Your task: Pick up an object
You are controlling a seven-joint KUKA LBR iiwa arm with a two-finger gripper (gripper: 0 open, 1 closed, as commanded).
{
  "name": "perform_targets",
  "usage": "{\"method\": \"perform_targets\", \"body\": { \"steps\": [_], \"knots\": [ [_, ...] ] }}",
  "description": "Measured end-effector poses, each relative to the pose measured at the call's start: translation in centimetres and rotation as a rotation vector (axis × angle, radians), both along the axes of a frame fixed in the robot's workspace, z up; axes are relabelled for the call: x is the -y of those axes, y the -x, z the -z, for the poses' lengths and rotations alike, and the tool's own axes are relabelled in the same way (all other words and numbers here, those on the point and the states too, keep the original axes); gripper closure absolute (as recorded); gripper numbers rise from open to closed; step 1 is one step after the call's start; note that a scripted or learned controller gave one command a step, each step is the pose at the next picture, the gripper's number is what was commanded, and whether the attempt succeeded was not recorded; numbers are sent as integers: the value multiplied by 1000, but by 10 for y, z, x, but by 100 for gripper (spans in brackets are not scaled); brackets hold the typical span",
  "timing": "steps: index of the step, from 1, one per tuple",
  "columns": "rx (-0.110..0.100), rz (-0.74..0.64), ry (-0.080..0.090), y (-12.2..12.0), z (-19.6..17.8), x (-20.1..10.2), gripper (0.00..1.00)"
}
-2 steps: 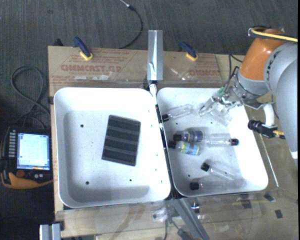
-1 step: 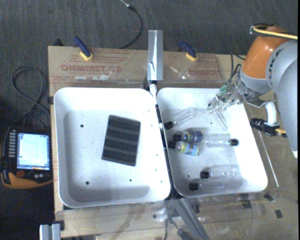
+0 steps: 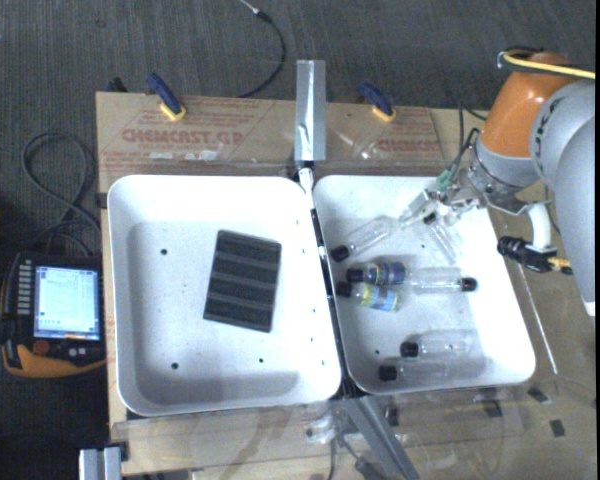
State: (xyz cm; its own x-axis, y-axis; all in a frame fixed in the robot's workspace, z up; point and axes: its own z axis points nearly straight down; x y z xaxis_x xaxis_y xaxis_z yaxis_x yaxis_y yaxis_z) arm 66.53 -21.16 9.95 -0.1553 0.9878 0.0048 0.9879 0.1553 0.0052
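So the arm comes in from the right, orange band up top, and its gripper hangs over the far right corner of the right bin; honestly can't tell from here whether it's got hold of anything, it's all clear plastic and glare up there. The right bin has a bunch of see-through bottles lying on their sides; one just left of the gripper, a pair with blue and yellow labels close to the middle divider, another clear one right beside those, and one more nearer the front edge. The left bin holds a flat dark ribbed pad, roughly centred; handheld screen sits off to the left, glowing.
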Motion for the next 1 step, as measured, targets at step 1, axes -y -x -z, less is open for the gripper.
{"method": "perform_targets", "body": {
  "steps": [1],
  "knots": [
    [5,-1,4,-1,-10,0,100]
  ]
}}
